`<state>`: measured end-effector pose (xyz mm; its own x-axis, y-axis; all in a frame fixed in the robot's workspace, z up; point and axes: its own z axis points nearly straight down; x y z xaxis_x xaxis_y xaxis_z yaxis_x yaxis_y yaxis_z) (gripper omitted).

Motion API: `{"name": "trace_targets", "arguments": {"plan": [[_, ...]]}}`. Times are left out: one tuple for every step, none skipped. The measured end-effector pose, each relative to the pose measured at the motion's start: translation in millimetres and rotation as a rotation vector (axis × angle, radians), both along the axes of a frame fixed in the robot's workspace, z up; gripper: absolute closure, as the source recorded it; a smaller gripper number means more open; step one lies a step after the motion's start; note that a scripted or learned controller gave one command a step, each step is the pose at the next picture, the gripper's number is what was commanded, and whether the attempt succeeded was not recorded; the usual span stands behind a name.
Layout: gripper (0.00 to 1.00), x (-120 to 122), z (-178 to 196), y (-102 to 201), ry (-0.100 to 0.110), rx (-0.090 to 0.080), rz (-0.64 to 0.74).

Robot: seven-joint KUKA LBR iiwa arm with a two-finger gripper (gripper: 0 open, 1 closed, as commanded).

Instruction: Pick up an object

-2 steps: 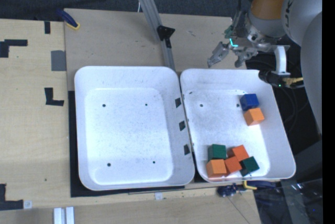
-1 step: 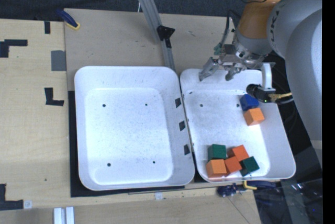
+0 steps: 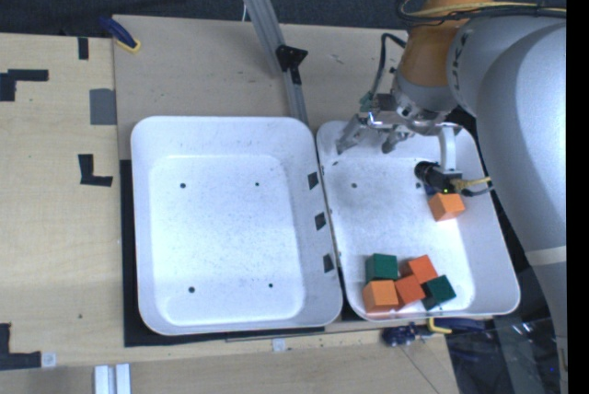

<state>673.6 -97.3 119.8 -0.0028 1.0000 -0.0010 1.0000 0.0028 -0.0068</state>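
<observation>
The gripper (image 3: 370,136) is hovering over the 11 o'clock corner of the right-hand bin (image 3: 386,199), its fingers standing spread with nothing between them. A lone orange block (image 3: 448,206) is lying toward 3 o'clock in that bin. A cluster of green and orange blocks (image 3: 409,291) is sitting packed together at 6 o'clock, well apart from the gripper.

One fixed camera looks down at a slant from above the pale wooden table (image 3: 55,226), fairly near, framing the left shallow white plastic bin (image 3: 230,236) and its right twin (image 3: 386,217).
</observation>
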Motion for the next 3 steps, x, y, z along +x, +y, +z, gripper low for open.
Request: {"name": "trace_targets", "arguments": {"plan": [[0.00, -2, -30, 0, 0.004, -0.002, 0.000], [1.00, -2, -19, 0, 0.004, -0.002, 0.002], [1.00, -9, 33, 7, -0.011, 0.001, -0.001]]}}
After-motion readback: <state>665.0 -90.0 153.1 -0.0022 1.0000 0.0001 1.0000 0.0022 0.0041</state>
